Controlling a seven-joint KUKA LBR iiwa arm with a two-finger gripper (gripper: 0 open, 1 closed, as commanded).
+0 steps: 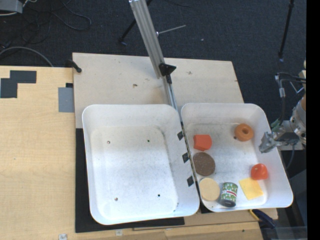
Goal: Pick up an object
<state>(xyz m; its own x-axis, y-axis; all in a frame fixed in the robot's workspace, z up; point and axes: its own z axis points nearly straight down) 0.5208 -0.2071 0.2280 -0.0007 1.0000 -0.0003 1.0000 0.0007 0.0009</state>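
The right bin holds several small objects: a red block, an orange ring-shaped doughnut, a dark brown disc, a cream disc, a green and white can lying on its side, a yellow square and a red-orange tomato-like piece. My gripper hangs over the right rim of that bin, just right of the doughnut and above the tomato-like piece. Nothing shows between its fingers.
The left bin stands beside the right one, parted from it by a shared wall with black clips. A slanted metal pole rises behind the bins. A wooden bench surface lies at the left.
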